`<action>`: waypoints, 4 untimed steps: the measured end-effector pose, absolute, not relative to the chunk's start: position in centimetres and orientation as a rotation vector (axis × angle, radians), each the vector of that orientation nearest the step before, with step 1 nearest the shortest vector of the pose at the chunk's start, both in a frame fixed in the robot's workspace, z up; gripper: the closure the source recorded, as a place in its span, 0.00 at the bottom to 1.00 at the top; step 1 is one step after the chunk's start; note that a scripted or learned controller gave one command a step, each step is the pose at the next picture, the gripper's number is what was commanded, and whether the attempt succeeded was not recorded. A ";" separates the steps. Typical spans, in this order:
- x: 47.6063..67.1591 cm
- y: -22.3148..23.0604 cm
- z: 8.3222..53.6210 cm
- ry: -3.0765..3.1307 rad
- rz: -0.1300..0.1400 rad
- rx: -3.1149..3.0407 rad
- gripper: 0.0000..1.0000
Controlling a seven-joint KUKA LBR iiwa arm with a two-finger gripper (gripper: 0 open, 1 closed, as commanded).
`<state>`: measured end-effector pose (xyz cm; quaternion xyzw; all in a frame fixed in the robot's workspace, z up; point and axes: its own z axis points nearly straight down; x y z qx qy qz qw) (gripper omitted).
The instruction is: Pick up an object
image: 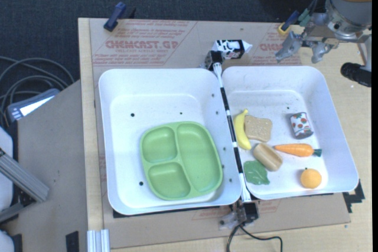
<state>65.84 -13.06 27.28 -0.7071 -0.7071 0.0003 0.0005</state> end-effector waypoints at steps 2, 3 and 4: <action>58.4 -18.4 8.5 -2.219 0.002 -2.221 0.00; 57.1 -22.1 26.4 -2.224 -0.002 -2.226 0.00; 57.3 -10.5 27.1 -2.222 0.000 -2.217 0.00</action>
